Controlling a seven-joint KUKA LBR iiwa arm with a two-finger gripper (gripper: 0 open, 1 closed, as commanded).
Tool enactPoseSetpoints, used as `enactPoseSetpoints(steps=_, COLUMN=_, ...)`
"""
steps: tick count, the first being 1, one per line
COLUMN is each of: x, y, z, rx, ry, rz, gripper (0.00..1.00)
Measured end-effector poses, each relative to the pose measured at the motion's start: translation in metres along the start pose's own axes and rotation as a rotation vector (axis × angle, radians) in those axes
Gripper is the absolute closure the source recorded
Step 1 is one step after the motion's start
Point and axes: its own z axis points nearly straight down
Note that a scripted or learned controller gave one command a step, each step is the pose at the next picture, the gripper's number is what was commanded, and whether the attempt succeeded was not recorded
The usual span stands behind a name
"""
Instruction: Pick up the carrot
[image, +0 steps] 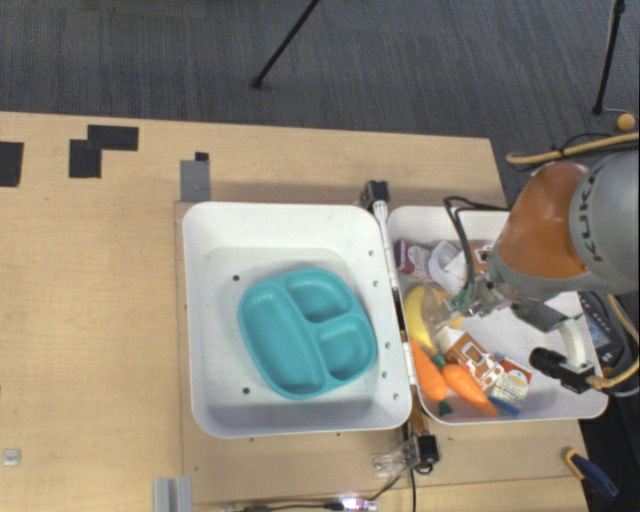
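My claw hangs low over the right bin; its grip I cannot tell. The carrot lies at that bin's front left, beside a banana.

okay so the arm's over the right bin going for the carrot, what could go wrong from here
1. The carrot lies packed against a second orange piece, a banana and a printed carton, so a grasp may catch a neighbour instead.
2. It sits close to the right bin wall by the divider, which may block a finger.
3. The arm covers part of the clutter, so the gripper's descent could knock items.
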Motion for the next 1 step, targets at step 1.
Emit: enactPoseSetpoints(steps=1, x=0.0072, y=-0.0208, z=0.0099, rx=-0.001, ry=0.002, rz=-0.031, gripper=1.0)
